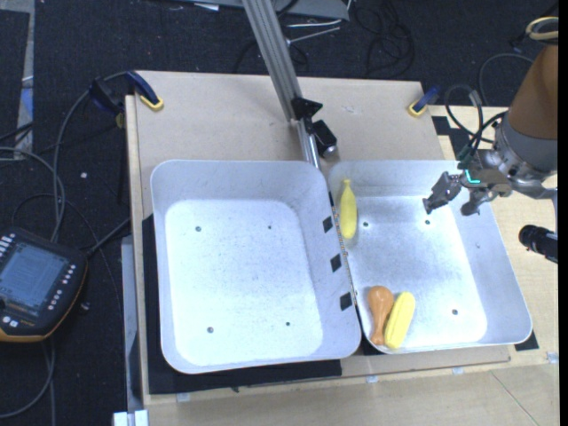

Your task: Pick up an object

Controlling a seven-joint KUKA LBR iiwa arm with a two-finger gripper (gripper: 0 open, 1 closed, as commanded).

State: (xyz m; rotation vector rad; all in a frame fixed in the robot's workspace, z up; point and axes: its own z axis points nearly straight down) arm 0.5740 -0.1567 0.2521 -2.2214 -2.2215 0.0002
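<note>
Camera view: you are looking down on a tabletop [231,114] carrying two white bins. The left bin [240,264] is lying beside the right bin [461,264], their rims meeting along the middle.

The gripper [454,193] is hanging over the upper right part of the right bin, near its far rim. Its jaws are standing apart, with nothing between them.

Three objects are lying in the right bin. A banana [348,209] is resting lengthwise against the left wall, near the far corner. A corn cob [398,319] is lying at the near edge, touching an orange drumstick [380,310] on its left. All three are well apart from the gripper.

Judgement: these are looking like light plastic toys, stiff and smooth, so they are likely slipping under a loose grip. The banana is the better target, as it is lying alone; you should be taking it across its middle, though the wall is crowding one side. The corn cob and drumstick are pressing together, leaving little room for a finger between them.
</note>
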